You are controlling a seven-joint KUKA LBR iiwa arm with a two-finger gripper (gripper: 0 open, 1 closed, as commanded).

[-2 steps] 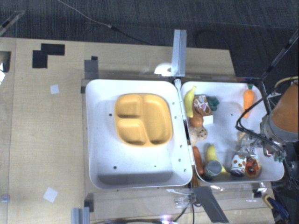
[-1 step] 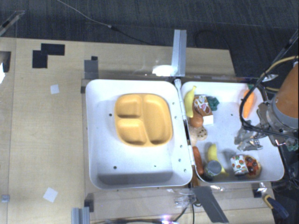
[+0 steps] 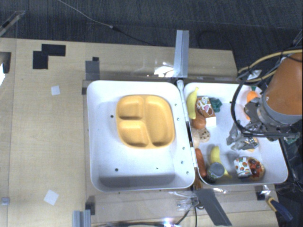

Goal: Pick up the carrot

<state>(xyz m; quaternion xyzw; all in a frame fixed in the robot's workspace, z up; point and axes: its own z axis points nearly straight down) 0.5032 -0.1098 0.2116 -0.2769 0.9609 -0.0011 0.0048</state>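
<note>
— Where are you, seen from the camera above the bench?

— My gripper (image 3: 242,141) hangs over the right bin (image 3: 274,174), toward its middle, with my grey wrist and orange band above it at the frame's right side. Black cables loop around my wrist. I cannot tell how my jaws stand; from this slant the metal parts blur together.

— And the carrot?

— The carrot (image 3: 200,159) lies along the right bin's left wall, near the front, a reddish-orange stick pointing roughly front to back. It is well apart from me, and nothing lies between my jaws that I can make out.

— What sits around it?

— Just beside it, a small yellow piece (image 3: 215,153) and a grey can (image 3: 216,170) at its front end. A cookie (image 3: 204,135) rests just behind it. Farther back a banana (image 3: 191,103) leans along the same wall, with a printed packet (image 3: 205,107) and a green item (image 3: 216,103) next to it. Near the front right corner lie a patterned box (image 3: 242,166) and a dark red fruit (image 3: 256,167).

— The other bin?

— The left bin (image 3: 102,141) holds a yellow divided tray (image 3: 144,120), set toward the back.
</note>
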